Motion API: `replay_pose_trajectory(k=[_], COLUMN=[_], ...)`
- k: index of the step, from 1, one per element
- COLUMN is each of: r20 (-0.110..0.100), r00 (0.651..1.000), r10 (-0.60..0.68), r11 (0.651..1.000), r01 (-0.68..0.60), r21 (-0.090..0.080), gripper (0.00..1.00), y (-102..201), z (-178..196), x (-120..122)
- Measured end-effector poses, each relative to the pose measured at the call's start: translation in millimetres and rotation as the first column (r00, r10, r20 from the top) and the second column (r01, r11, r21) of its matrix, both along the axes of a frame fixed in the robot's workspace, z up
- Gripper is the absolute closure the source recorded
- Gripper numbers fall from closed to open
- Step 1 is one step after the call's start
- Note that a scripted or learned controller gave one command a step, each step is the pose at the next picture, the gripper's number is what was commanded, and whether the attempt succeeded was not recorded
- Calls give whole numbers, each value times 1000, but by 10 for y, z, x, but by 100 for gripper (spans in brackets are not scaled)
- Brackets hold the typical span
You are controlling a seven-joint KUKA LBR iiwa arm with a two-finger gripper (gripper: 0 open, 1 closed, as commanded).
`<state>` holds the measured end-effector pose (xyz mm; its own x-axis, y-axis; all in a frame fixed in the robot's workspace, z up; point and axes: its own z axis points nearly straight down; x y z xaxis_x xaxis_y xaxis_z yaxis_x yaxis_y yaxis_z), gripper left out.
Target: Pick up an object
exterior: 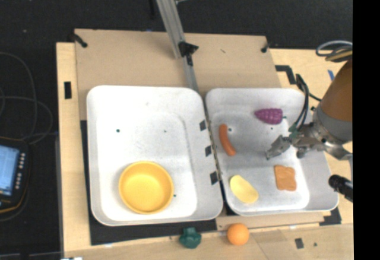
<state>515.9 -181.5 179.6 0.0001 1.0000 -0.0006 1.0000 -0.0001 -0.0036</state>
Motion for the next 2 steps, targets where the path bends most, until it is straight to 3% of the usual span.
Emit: replay_pose_trajectory(k=[1,2], r20=[-1,8], r00=[1000,1000], r10=[-1,-1], r11=[1000,1000], r01=[1,1], r21=[0,-4], gripper=[0,0], y=[-68,-88], z=[-582,-775], x=[-79,-66])
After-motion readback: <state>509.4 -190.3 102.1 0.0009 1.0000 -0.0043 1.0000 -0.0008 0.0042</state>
